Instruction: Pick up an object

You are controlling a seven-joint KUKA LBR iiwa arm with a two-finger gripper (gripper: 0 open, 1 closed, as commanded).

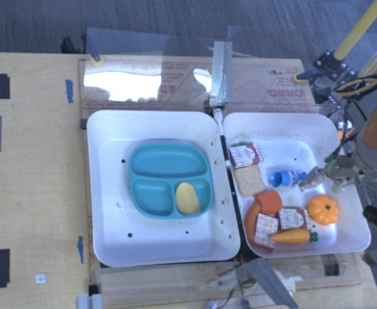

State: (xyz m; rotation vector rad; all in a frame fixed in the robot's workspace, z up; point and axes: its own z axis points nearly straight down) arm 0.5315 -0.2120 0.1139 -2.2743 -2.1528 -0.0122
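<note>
The right bin point(350, 237) holds several toy foods. Among them are a blue bottle point(282, 178) lying on its side, an orange pumpkin point(323, 210), a carrot point(291, 237), a tan cracker point(249, 179), a red piece point(269, 201) and small red-and-white packets point(245, 154). My gripper point(324, 179) hangs over the right part of this bin, just right of the blue bottle and above the pumpkin. It is open, and I see nothing between its fingers. The grey arm with its orange band point(375, 134) comes in from the right edge.
In the left bin point(105, 192) a blue divided plate point(169, 161) carries a yellow potato-like piece point(187, 198) in its lower right compartment. A raised divider point(227, 185) runs between the bins. Cables and a yellow pole point(362, 24) stand at the back right.
</note>
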